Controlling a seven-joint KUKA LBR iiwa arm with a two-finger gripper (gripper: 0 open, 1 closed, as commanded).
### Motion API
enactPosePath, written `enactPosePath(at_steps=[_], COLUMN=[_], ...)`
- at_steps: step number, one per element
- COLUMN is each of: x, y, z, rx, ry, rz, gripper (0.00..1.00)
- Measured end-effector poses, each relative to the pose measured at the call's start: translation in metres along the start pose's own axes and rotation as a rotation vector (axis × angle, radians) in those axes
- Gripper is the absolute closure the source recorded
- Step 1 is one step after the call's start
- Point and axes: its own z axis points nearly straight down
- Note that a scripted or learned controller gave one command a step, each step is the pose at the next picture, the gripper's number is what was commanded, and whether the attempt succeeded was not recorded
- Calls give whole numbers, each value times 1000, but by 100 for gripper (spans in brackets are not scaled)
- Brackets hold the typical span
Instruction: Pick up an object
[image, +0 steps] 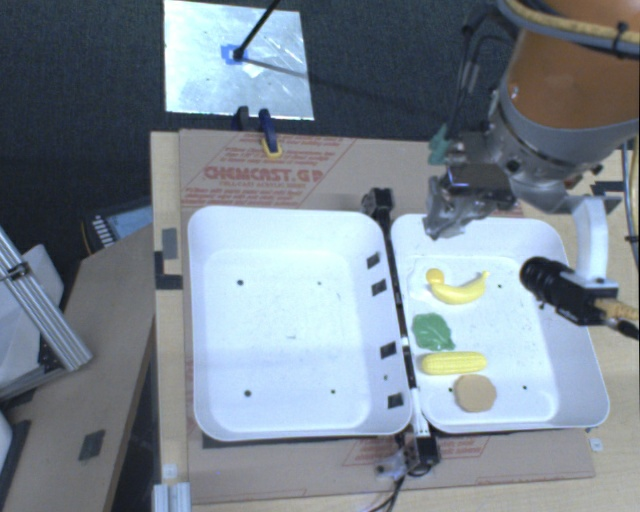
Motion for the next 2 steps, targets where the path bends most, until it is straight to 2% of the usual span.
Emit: enactPosePath(at_steps=[1, 2], x=[57, 68], y=[-2, 19], z=[-35, -56], rx=[5, 5], ry=[1, 0], rz=[-10, -7], gripper=[100, 100])
